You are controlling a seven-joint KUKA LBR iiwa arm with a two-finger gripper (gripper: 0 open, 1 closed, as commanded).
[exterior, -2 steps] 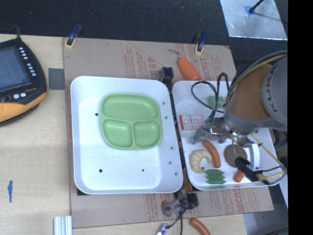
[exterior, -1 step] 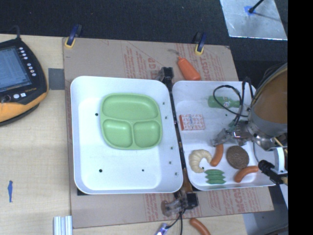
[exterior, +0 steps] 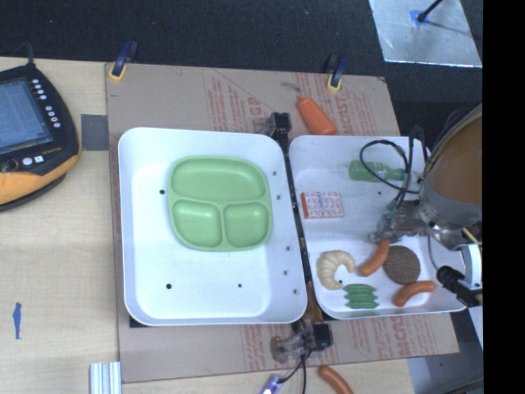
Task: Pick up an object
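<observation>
On wooden bench (exterior: 57, 253), cardboard sheet (exterior: 246, 97), dark floor (exterior: 205, 11)

Two white bins side by side on cardboard: the left bin (exterior: 148, 245) holds a green divided plate (exterior: 220, 201); the right bin (exterior: 328, 154) holds a small red-and-white packet (exterior: 321, 205), a croissant (exterior: 335, 268), a green ridged piece (exterior: 360, 295), a brown round patty (exterior: 402, 264) and two sausages (exterior: 374, 258) (exterior: 414, 291). The gripper (exterior: 392, 230) sits low at the upper sausage's end (contact unclear), with a black cable (exterior: 379, 148) looping above it. An orange carrot (exterior: 316, 116) lies on the cardboard beyond the bins, and a teach pendant (exterior: 31, 134) rests at far left.
</observation>
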